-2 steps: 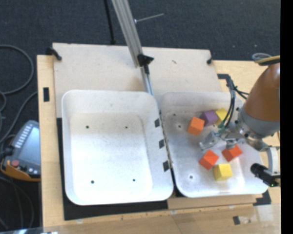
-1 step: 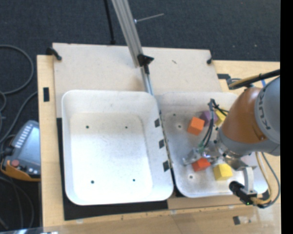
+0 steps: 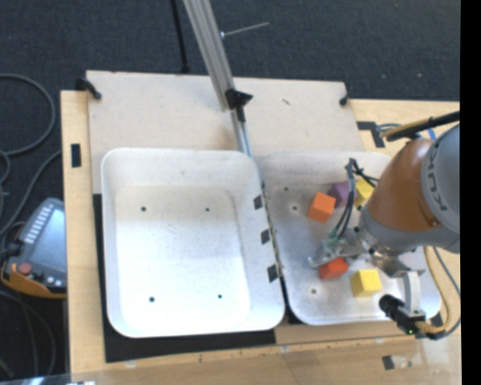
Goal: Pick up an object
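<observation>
In the right part of the frame the arm (image 3: 413, 191) leans over the right bin (image 3: 293, 295), its wrist low above the lower half of that bin, and the gripper (image 3: 330, 257) sits right at a small red block (image 3: 333, 269). Whether the jaws are released or clenched on that block cannot be told from this slant, since the wrist hides most of them. The red block looks like the piece being tried for; a yellow block (image 3: 366, 281) lies just beside it toward the lower right, an orange block (image 3: 322, 206) sits apart toward the upper left, and a purple block (image 3: 339, 193) with another yellow piece (image 3: 363, 189) lie near the wrist higher up. To do the step well, the jaws should straddle the red block squarely, close fully before any lift, then rise straight up so the neighbouring yellow block is not dragged along. Room is tight toward the lower right, where the bin's rim and the yellow block crowd in; the barer floor toward the bin's left wall gives more freedom. The left bin (image 3: 124, 167) offers wide open space across the dividing rims on the desk (image 3: 305, 95).
</observation>
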`<state>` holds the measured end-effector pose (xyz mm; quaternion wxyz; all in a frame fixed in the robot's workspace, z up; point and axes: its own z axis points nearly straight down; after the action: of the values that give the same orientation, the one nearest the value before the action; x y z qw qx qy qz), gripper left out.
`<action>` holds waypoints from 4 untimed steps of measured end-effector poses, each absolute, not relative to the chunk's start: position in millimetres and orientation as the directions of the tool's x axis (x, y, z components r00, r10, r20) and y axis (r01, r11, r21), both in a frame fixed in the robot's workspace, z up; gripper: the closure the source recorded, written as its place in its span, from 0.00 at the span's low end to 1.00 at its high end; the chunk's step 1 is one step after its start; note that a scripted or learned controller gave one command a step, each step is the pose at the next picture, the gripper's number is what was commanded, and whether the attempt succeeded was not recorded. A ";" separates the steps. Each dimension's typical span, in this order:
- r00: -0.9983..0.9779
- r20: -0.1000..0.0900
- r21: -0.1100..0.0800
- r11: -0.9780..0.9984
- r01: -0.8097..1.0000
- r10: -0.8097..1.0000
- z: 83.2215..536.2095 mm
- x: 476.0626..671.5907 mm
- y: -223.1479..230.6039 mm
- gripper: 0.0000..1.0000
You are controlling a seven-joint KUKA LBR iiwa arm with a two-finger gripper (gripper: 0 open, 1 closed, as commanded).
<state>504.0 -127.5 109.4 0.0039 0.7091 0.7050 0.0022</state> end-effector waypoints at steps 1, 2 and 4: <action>-0.011 0.002 0.010 0.011 1.000 1.000 200.9 542.2 -30.5 1.00; -0.006 0.000 0.007 0.006 1.000 1.000 250.5 572.3 -8.4 1.00; -0.005 -0.001 0.005 0.005 1.000 1.000 206.2 622.2 10.7 1.00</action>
<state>622.2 10.7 206.2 0.0020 0.7053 0.7089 0.0016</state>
